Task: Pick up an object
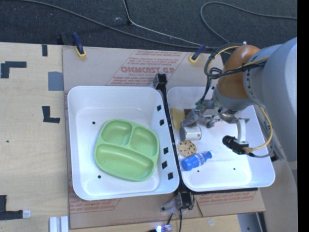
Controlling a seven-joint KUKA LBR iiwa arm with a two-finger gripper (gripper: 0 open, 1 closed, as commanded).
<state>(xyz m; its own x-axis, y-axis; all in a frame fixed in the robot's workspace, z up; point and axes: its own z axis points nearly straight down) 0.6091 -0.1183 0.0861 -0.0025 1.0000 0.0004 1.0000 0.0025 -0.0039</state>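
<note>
Low in the right bin point(260, 178), the gripper point(190, 125) touches a small cylinder point(190, 134); its grip is unclear.

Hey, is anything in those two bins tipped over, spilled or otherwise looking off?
The blue bottle lies on its side in the right bin, beside a round cookie. Nothing looks spilled or broken. The green divided plate sits flat in the left bin.
</note>
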